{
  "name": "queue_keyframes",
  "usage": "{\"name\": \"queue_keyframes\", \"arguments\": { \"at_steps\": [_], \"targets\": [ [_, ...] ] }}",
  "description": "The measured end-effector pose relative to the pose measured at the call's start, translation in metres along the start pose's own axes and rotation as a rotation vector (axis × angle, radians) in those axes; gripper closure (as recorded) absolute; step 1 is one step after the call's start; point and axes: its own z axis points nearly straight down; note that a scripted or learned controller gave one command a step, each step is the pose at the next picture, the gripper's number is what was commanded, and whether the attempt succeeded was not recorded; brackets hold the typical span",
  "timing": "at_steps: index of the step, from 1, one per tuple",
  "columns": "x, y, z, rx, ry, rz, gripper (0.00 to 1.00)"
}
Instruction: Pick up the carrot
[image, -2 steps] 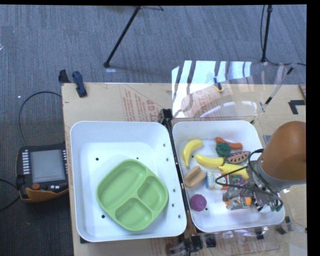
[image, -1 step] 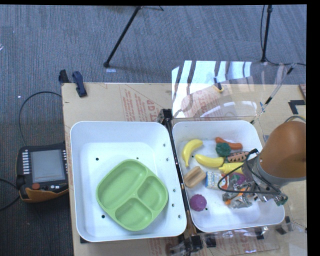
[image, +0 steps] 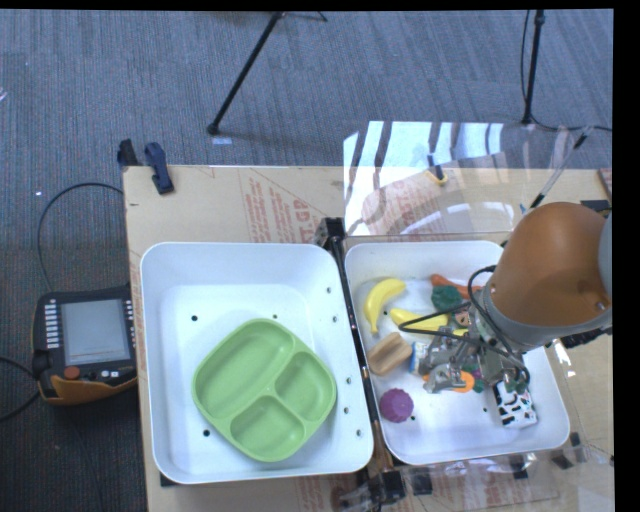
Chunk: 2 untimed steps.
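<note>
— Orange band (image: 555, 262) of the arm sits highest, closest to the lens, over the right side of the right bin (image: 552, 437). What's below it?

— Its gripper (image: 452, 366), hanging low over the middle of that bin, in a tangle of cables and metal. Whether the claw is open or closed I cannot tell, and I can't make out anything held in it. A small bit of orange shows at its near edge; what it belongs to is unclear.

— And the carrot?

— The carrot (image: 444, 286) lies farther back in the same bin, orange with a green end, apart from the claw and partly behind the arm's cables.

— What else is around the claw?

— Just left of it, a tan bun-like piece (image: 388, 352). Between claw and carrot, a thin yellow item (image: 420, 320). On the near right, a black-and-white patterned box (image: 513, 407). On the near left, a purple ball (image: 397, 404). Farther left, towards the far wall, a banana (image: 381, 300).

— The other bin?

— The left bin (image: 152, 300) touches the right one along its side and holds a green divided plate (image: 265, 388), three compartments, tilted.

— Beyond the bins?

— Both rest on a brown bench (image: 250, 200) with a blue clamp (image: 158, 167) at its far left corner. A handheld control pendant (image: 85, 342) lies on the carpet to the left.
</note>
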Motion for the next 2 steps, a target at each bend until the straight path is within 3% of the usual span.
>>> {"name": "queue_keyframes", "arguments": {
  "at_steps": [1, 2],
  "targets": [
    [0.022, 0.004, -0.015, 0.001, 0.006, 0.151, 1.0],
    [0.013, 0.102, -0.061, 0.0, 0.002, 0.15, 1.0]
  ]
}}
